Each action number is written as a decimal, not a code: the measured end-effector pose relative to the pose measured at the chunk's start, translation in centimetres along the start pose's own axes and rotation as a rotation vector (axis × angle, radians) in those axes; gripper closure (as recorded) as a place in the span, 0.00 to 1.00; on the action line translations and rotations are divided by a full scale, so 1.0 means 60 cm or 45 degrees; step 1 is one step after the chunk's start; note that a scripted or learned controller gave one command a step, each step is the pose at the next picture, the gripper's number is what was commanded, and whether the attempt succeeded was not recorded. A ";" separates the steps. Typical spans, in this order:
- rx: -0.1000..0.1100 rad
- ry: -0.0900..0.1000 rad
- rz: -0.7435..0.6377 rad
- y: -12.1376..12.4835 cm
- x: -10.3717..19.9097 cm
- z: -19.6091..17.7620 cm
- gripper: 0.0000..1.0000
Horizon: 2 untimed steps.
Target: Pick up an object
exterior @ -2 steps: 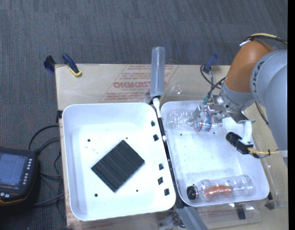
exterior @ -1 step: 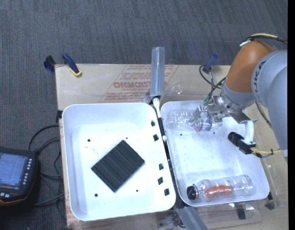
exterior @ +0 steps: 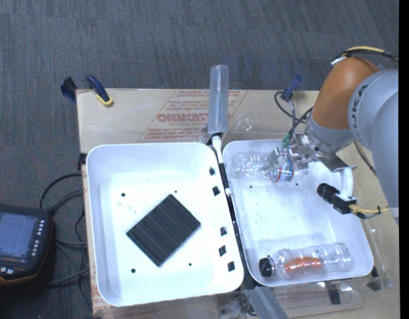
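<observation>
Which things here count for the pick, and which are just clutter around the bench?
For the job:
gripper, low over the right bin
crumpled clear bottle beside it
clear bottle with black cap, near that bin's front edge
dark ribbed pad in the left bin

Lying about:
blue clamps
pendant

Two white bins (exterior: 98,178) on a tan counter (exterior: 138,111) with red print; a black ribbed pad (exterior: 164,229); a clear bottle (exterior: 309,260) with orange inside and a black cap; blue clamps (exterior: 70,88); dark grey carpet (exterior: 158,32)

Dark grey carpet floor (exterior: 158,32)
</observation>
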<state>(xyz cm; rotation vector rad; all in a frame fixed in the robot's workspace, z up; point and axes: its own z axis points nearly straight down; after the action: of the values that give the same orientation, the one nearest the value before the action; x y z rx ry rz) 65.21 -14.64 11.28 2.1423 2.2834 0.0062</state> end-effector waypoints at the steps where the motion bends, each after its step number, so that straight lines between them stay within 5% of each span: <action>1: -0.003 -0.012 -0.032 -0.001 0.005 0.000 0.00; 2: -0.006 -0.009 -0.179 0.000 -0.003 0.000 0.00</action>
<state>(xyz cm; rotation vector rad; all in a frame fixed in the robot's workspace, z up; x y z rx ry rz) 65.21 -14.79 11.29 1.9709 2.4217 0.0032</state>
